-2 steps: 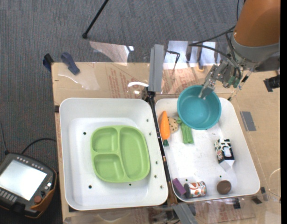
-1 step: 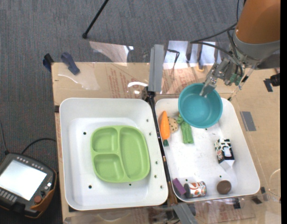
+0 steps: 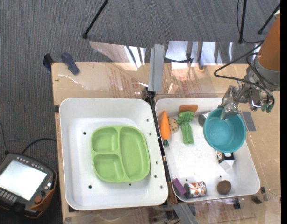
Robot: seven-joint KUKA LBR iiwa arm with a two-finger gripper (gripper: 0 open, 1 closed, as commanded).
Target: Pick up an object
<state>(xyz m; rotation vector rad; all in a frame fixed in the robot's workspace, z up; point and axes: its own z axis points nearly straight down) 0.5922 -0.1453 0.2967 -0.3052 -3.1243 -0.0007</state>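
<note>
Two white bins: left bin (image 3: 68, 125) has one green tray (image 3: 120, 154). End effector (image 3: 226, 110) tilted over right bin (image 3: 246, 181), pinching one teal bowl (image 3: 224, 133) by its rim, lifted.

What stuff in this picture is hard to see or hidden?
- Things under the teal bowl: the bowl covers that part of the right bin in the camera view.
- The small black and white box: half tucked under the bowl.
- The can label: too small to read.
- The arm: cut off by the right edge.
- The gripper at the bowl's rim: too blurry to judge its grip.
</note>
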